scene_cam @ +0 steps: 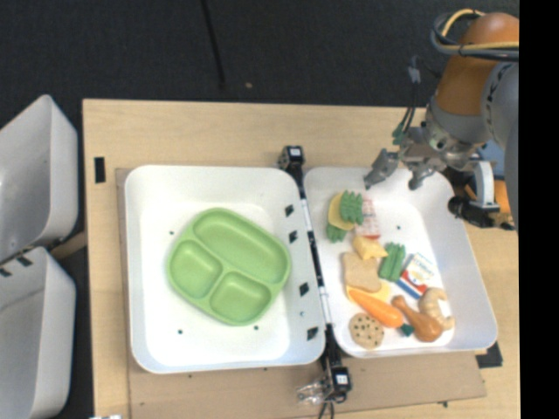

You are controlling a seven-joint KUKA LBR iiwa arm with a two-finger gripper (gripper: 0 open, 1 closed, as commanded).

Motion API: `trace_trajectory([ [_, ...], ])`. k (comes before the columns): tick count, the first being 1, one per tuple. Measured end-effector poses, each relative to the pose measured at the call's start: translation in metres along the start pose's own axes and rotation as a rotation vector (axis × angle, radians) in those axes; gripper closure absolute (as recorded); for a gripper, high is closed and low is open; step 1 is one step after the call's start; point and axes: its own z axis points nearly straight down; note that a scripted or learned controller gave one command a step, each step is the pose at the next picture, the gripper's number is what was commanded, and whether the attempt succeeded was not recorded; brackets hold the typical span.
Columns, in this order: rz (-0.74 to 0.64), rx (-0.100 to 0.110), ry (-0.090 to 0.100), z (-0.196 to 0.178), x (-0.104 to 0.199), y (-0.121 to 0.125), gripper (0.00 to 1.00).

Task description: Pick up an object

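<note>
Gripper (400,172) upper right, over right bin's (463,260) far edge | fingers spread wide, holding nothing | toy food (384,273) below.

A pale wooden bench (105,260) stands on dark floor (218,33), white seats (31,234) beside it.

Gripper (400,169) hangs over the far edge of the right bin (463,260), fingers apart, nothing between them. Toy foods lie clustered in that bin: cookie (366,330), carrot (377,306), drumstick (420,319). Left bin (148,269) holds a green divided plate (229,264)
</note>
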Motion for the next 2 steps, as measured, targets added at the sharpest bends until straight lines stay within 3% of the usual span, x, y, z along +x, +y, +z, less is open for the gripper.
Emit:
trace_trajectory([
  [1,-0.005,0.000,-0.002,0.090,0.049,-0.051,0.00],
  [2,-0.002,-0.025,-0.009,0.093,0.043,-0.074,0.00],
])
